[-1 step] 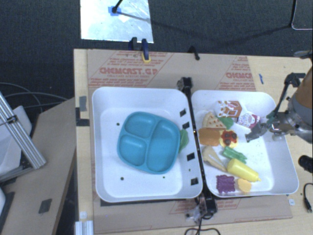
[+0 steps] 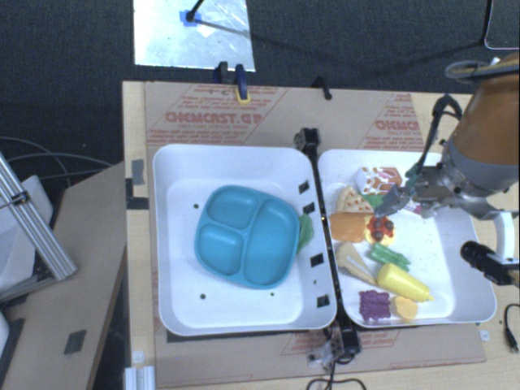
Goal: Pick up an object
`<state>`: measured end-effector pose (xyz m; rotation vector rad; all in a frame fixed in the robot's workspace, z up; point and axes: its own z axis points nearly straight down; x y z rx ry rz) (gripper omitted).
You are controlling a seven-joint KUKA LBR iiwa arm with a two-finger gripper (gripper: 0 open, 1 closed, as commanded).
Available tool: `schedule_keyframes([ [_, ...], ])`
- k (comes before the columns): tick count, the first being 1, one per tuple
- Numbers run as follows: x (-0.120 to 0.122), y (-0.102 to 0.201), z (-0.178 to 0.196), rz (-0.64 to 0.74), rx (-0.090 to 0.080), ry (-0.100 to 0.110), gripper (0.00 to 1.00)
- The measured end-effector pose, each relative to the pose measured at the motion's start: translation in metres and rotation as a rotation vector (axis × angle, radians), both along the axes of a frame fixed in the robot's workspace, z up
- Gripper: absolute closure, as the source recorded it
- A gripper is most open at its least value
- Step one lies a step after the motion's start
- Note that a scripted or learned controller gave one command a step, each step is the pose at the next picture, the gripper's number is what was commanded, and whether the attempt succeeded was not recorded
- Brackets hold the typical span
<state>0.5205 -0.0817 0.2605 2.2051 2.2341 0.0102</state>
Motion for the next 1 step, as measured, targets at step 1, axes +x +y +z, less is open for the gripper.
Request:
schedule_keyframes([
  [1,-0.0151,0.0589,-0.0159,-0.003,0.000,0.007,0.00],
])
